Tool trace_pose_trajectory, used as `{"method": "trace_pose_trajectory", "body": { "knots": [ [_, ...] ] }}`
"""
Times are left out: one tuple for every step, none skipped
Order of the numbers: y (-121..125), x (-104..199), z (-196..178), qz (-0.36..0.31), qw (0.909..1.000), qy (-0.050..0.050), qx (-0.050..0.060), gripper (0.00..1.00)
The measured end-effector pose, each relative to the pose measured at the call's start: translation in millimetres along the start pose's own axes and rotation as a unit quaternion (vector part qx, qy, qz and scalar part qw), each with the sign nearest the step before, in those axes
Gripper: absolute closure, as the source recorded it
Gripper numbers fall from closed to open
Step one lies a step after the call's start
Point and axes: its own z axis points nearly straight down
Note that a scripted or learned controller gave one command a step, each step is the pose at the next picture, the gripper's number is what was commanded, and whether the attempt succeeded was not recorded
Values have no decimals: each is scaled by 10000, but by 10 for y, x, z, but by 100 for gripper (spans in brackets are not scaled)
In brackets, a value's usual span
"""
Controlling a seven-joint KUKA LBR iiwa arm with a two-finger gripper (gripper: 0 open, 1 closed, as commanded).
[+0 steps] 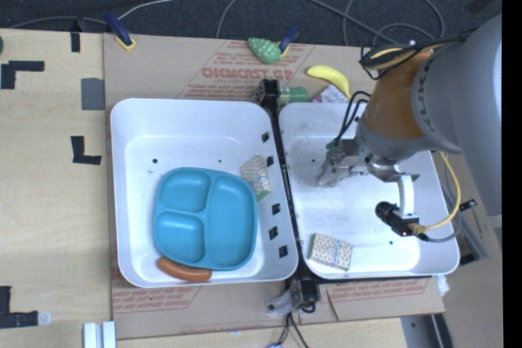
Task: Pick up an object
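End effector (333, 172): low in the right bin (424, 257), far-left part, fingers narrow, nothing between them.
Patterned packet (331, 251): flat at the right bin's near-left corner.
Left bin (130, 175): blue divided plate (205, 218), orange sausage (183, 270) touching its near edge, small packet (257, 173) by the right wall.
Counter (49, 175): banana (329, 78) and green toy (265, 50) beyond the bins.

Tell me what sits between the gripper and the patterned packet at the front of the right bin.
Nothing: in the camera view, only bare white floor of the right bin lies between the gripper and the patterned packet.
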Motion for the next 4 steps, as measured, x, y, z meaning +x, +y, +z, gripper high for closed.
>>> {"method": "trace_pose_trajectory", "body": {
  "knots": [
    [200,-475,-778,2,10000,2,17,100],
    [196,-472,-770,1,10000,8,28,0],
    [284,26,-511,-10,10000,15,33,0],
    [877,-261,-588,-8,10000,6,24,0]
  ]
}}
